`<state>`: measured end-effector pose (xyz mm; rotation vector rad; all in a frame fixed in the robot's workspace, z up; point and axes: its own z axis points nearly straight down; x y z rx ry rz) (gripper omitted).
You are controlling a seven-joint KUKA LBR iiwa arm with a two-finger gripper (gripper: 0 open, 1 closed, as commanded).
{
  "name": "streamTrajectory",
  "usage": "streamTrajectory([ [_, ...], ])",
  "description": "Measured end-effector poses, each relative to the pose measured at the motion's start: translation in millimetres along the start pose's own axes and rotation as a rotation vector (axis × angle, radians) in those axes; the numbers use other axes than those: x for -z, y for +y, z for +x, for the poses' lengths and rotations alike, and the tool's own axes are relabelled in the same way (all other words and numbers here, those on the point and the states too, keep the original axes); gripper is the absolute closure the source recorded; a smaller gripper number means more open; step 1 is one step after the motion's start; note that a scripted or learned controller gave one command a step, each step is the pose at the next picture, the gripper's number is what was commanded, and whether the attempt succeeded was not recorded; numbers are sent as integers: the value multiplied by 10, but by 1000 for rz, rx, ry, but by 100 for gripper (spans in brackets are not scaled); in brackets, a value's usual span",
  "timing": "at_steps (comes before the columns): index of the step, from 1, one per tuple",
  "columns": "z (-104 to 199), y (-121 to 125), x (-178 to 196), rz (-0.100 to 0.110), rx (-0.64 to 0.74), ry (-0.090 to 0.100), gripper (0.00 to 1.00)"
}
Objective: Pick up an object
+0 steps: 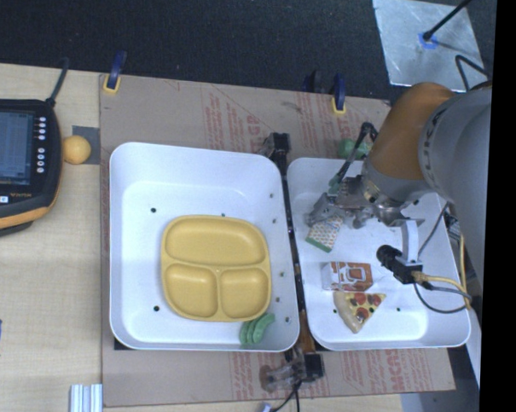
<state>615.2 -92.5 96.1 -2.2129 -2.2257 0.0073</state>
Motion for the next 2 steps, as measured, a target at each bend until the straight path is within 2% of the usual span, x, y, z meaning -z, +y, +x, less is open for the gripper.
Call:
streamTrajectory([
  [1,-9,7,112,-1,2,-1,100],
  [2,412,-222,962,-3,-2,2,100],
])
